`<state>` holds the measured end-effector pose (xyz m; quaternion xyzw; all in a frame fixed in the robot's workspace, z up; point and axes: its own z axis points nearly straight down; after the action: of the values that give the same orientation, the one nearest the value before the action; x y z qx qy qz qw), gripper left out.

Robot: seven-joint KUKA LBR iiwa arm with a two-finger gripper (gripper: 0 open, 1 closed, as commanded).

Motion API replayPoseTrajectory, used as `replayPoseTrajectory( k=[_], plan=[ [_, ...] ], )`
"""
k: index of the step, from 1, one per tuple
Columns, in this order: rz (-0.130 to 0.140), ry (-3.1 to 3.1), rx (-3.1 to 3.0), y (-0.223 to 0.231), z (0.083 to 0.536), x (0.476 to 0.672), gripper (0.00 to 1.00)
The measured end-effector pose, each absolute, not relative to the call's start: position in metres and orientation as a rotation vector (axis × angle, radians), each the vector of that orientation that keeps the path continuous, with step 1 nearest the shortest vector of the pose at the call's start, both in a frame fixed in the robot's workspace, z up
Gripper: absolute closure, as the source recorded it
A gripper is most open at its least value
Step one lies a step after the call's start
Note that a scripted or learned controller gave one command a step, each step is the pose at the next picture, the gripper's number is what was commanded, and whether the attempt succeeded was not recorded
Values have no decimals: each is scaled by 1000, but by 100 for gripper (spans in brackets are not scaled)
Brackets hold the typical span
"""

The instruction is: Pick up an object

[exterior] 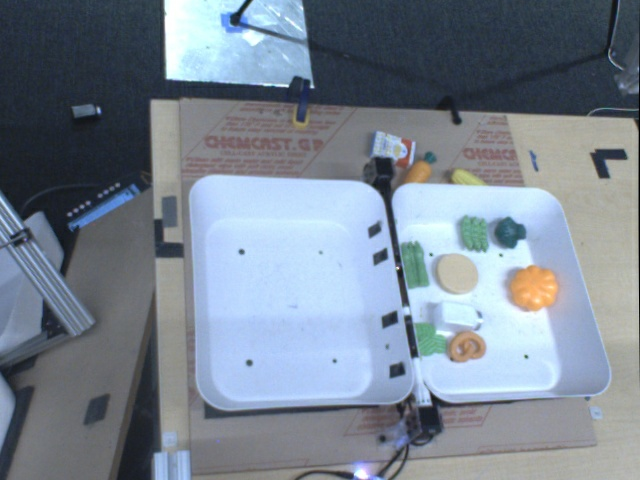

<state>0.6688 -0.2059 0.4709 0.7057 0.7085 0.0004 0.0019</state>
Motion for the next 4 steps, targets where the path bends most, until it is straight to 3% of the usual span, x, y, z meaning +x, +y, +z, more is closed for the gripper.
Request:
replayPoseTrajectory(
  k=[3,4],
  plan=[
    [2,2223,2214,-186,511,669,100],
    [-3,2220,2221,-208,462,668,100]
  ],
)
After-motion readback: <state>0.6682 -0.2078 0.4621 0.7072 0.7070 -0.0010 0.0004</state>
